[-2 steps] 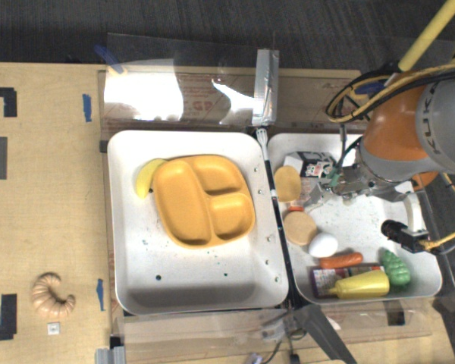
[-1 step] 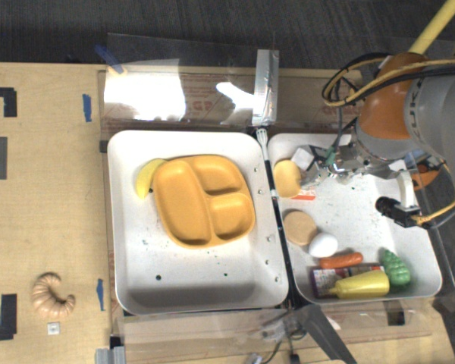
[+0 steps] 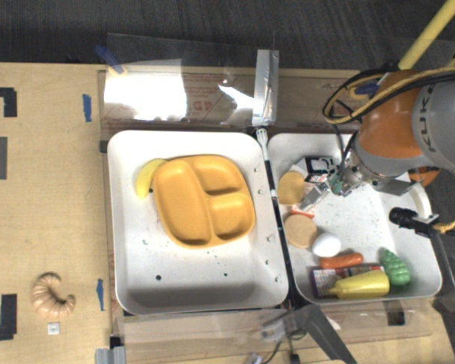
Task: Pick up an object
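Note:
My gripper (image 3: 318, 192) reaches into the upper left part of the right bin (image 3: 428, 275) from the right, under the orange-banded wrist. Its tip sits just right of a tan round piece (image 3: 291, 187) and above a second tan round piece (image 3: 300, 231). A white egg (image 3: 327, 246), an orange carrot (image 3: 341, 262), a yellow bottle (image 3: 362, 284) and a green item (image 3: 395, 269) lie along the bin's near side. Nothing shows as held.
The left bin (image 3: 129, 264) holds an orange divided tray (image 3: 203, 199) with a yellow banana (image 3: 145, 177) at its left edge. A small black-and-white item (image 3: 317, 165) lies near the gripper. A croissant (image 3: 53, 295) rests on the bench at the far left.

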Motion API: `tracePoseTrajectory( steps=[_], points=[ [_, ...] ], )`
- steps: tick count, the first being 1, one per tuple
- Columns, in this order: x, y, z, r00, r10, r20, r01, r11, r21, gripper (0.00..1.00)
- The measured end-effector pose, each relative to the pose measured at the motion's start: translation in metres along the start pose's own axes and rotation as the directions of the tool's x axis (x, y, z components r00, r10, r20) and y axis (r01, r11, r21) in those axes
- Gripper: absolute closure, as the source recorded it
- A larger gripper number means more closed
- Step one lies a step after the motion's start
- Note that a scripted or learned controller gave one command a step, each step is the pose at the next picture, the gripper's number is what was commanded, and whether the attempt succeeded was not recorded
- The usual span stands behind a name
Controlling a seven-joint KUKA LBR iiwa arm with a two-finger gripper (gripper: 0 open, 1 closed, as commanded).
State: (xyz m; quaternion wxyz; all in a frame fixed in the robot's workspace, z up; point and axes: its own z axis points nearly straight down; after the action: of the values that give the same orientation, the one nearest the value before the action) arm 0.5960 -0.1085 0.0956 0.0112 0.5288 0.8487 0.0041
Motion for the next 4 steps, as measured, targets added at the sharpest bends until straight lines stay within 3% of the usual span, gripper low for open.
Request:
tracePoseTrajectory(
  steps=[1,2,3,4],
  points=[
    [-0.051,0.027,0.004,0.973,0.229,-0.026,-0.228,0.973,0.038,0.00],
    [-0.079,0.028,0.008,0.997,0.054,-0.063,-0.049,0.996,0.072,0.00],
    [-0.115,-0.001,-0.002,0.931,0.364,-0.024,-0.364,0.931,0.029,0.00],
    [-0.045,0.025,0.003,0.865,0.502,-0.003,-0.502,0.865,0.011,0.00]
  ],
)
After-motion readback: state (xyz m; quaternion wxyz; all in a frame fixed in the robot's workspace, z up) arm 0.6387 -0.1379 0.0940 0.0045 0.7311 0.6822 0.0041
